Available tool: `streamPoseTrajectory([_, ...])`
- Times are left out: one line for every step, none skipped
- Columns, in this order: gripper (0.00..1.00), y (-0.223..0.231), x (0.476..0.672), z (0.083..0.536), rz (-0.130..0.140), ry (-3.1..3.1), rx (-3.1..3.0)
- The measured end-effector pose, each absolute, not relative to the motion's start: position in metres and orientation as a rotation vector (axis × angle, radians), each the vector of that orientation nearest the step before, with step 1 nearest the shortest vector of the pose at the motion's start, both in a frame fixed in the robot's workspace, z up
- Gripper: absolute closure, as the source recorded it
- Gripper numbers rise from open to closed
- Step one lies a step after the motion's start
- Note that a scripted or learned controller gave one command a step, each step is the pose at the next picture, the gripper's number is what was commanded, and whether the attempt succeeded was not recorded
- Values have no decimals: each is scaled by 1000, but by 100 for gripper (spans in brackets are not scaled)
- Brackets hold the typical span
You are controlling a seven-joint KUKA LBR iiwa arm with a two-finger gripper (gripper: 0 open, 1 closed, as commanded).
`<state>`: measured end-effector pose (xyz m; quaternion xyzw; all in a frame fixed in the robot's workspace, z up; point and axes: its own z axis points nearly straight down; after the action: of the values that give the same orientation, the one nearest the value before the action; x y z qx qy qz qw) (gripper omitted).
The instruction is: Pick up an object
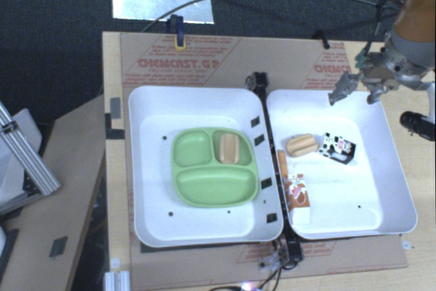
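Snack packet (298, 195) near right bin's (388, 208) front-left corner; bread roll (301, 144) and black-white toy (338, 148) mid-bin. Gripper (358, 91) above back edge, fingers spread, nothing between. Green tray (214, 186) in left bin (146, 167), roll (228, 147) in tray's back-right compartment.

grey arm reaching in from the right, orange band above wrist, gripper (357, 91) fingers spread apart, nothing between them

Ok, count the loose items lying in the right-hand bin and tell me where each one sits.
4. A tan bun near the middle, a black-and-white toy just right of it, an orange stick by the left wall, and a flat brown-and-white packet below it.
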<state>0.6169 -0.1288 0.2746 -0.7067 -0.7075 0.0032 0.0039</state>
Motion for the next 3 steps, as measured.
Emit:
streamPoseTrajectory([0,-128,618,282,-2,-2226,-2219])
streamPoseTrajectory([0,-137,622,226,0,-2223,-2221])
streamPoseTrajectory([0,-136,619,184,1,-2223,-2220])
